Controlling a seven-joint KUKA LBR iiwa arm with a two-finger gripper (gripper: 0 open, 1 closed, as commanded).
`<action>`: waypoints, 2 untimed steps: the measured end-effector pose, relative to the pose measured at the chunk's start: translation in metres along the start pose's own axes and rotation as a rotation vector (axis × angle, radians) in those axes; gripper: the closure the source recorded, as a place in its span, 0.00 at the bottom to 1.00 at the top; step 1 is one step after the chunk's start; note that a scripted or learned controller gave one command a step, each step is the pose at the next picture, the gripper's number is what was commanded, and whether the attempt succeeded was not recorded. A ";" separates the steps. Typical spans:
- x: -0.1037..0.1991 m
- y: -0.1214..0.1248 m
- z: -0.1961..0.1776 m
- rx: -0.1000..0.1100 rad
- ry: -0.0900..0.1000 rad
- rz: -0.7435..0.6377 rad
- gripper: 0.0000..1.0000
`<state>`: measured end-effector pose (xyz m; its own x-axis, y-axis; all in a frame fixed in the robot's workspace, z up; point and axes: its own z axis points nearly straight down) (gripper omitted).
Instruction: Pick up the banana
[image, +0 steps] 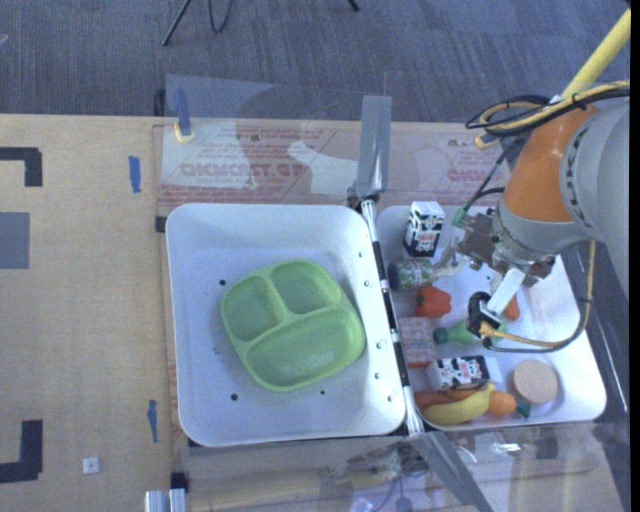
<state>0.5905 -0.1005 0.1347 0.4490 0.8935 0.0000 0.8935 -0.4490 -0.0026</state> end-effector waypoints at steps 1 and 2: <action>0.061 -0.094 -0.049 0.004 -0.001 0.218 0.00; 0.091 -0.152 -0.048 0.005 -0.004 0.721 0.00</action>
<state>0.4957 0.0493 0.1834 0.9272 0.3746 -0.0068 0.3746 -0.9272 -0.0052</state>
